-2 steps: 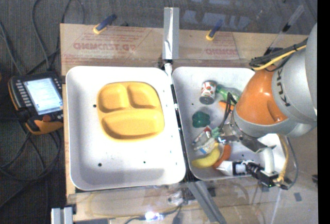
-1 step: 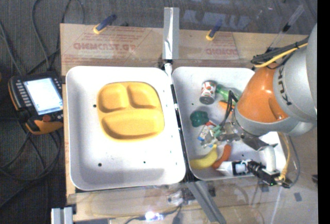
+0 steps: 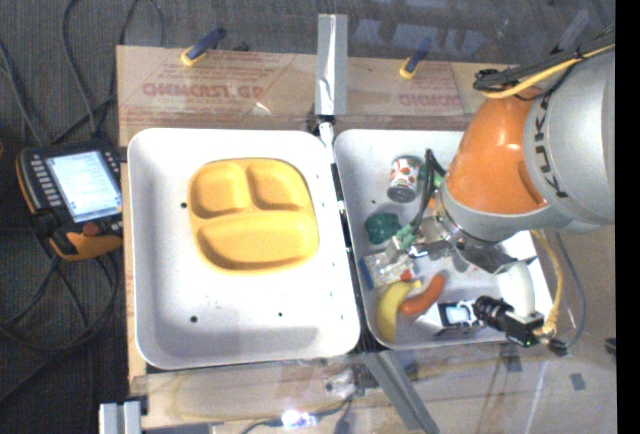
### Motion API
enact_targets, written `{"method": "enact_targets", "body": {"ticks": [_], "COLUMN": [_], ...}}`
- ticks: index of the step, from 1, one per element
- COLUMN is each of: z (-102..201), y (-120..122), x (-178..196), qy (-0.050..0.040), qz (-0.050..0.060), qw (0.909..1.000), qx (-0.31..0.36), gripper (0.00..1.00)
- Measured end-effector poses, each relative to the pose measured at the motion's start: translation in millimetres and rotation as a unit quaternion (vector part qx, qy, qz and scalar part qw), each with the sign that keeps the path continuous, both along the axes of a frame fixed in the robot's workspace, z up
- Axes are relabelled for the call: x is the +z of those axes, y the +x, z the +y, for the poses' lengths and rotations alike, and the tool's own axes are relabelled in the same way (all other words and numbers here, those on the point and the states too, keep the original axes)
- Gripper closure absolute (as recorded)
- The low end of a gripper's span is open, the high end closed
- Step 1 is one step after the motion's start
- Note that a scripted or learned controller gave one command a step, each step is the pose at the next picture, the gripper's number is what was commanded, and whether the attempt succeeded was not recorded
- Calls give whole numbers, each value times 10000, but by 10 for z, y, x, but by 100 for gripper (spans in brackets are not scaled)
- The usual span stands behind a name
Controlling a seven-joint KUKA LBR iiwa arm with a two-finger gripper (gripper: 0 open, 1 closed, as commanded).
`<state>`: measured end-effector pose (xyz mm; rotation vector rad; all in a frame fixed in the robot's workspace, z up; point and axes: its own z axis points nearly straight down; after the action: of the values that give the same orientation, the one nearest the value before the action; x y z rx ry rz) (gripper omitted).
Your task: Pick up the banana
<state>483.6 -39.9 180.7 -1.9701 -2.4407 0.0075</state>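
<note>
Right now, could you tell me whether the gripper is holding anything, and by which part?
It cannot be told: the arm covers the gripper from above. The banana lies in the right bin, against a red item.

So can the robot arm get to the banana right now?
Probably yes. The banana lies near the front of the right bin, close below the arm's wrist, with its yellow top uncovered. An orange carrot-like toy leans against it, so the grab could be tricky.
</note>
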Motion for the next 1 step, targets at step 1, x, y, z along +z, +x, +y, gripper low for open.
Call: {"method": "enact_targets", "body": {"ticks": [1], "z": [-1], "y": [-1], "x": [0], "qy": [-2], "qz": [2], "qw": [10000], "qx": [2], "gripper": [0]}}
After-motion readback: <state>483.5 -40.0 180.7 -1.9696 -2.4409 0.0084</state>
